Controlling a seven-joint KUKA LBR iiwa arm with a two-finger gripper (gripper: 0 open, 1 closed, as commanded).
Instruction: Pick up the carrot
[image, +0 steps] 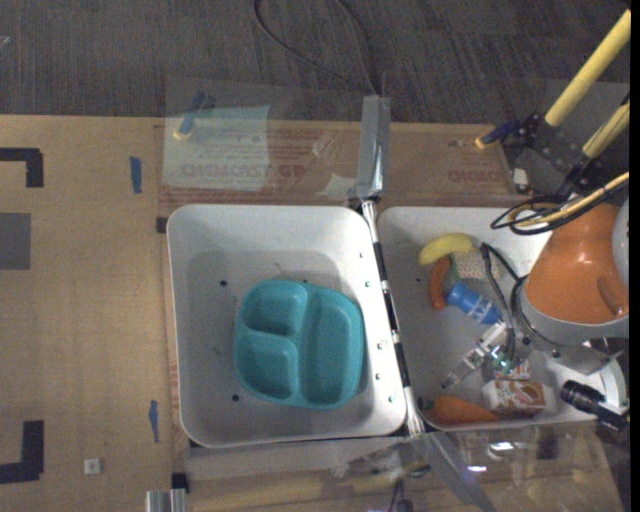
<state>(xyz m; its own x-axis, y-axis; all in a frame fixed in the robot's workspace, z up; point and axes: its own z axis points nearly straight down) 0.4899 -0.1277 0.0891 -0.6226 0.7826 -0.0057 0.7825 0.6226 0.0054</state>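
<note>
Carrot (462, 408) lying near front edge of right bin (420, 300), beside a small carton (518, 395). Gripper (497, 352) poised just above; finger state impossible to tell.

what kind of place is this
Likely a robot lab test bench: a cardboard-covered bench with blue tape marks, two white bins, toy food like a carrot, and loose cables.
</note>
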